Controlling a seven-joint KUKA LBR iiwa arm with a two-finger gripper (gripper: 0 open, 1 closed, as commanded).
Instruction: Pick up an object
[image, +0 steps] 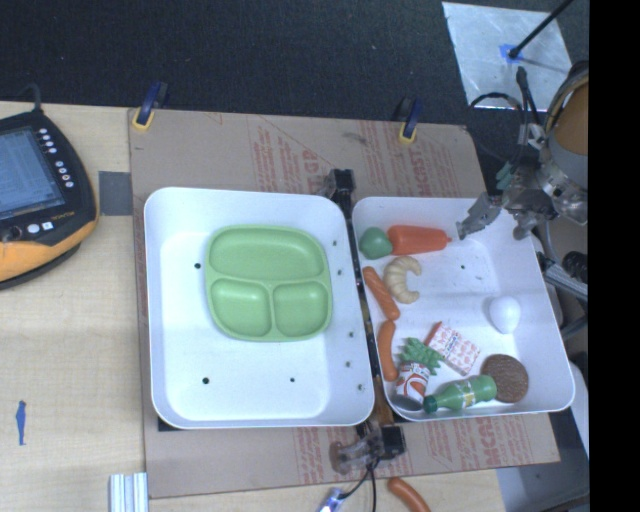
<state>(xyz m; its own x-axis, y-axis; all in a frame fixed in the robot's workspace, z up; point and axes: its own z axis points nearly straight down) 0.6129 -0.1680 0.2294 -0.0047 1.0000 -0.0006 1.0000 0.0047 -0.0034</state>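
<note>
Near edge: an orange sausage-shaped toy (408, 492) lay on the table below the bins, beside a black clip with wires (370, 448).
Right bin (540, 285): a shallow white tray holding the pickable objects.
Near end of right bin: a green plastic bottle (462, 394) lay on its side, just beside a round brown cookie (509, 377); a small red-and-white can (412, 381) and a red-and-white carton (455, 349) sat close to it.
Middle: a white egg (504, 314) lay apart on the right; a beige croissant (405, 276) and two orange sausages (380, 292) lay on the left.
Far end: an orange carrot with a green top (403, 240).
Left bin (165, 300): a shallow white tray bearing a light green divided plate (269, 281).
End effector (500, 215): hung over the far right corner of the right bin, fingers apart, nothing between them.
Far left: a grey and orange control pendant (38, 195) rested on the table.
</note>
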